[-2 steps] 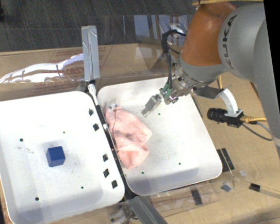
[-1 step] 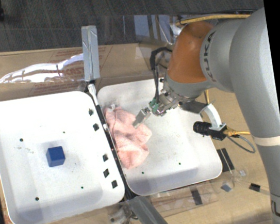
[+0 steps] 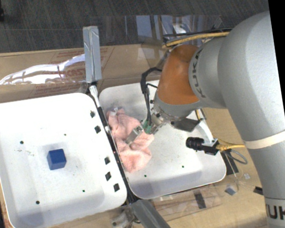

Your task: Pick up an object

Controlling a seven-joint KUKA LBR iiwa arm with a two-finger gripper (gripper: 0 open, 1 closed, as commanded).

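Observation:
A crumpled pink cloth (image 3: 130, 148) lies against the left wall of the right bin (image 3: 194, 175). My gripper (image 3: 136, 134) reaches in from the right and its tip rests down on the cloth's upper middle. The grey arm with its orange band covers the bin's far right part. A small blue cube (image 3: 57, 158) sits alone on the floor of the left bin (image 3: 19, 209), well away from the gripper.
The two white bins stand side by side on a cardboard-covered bench, joined by a black-clipped divider (image 3: 106, 143). A grey taped strip (image 3: 91, 54) runs up behind the bins. The arm's bulk fills the right side.

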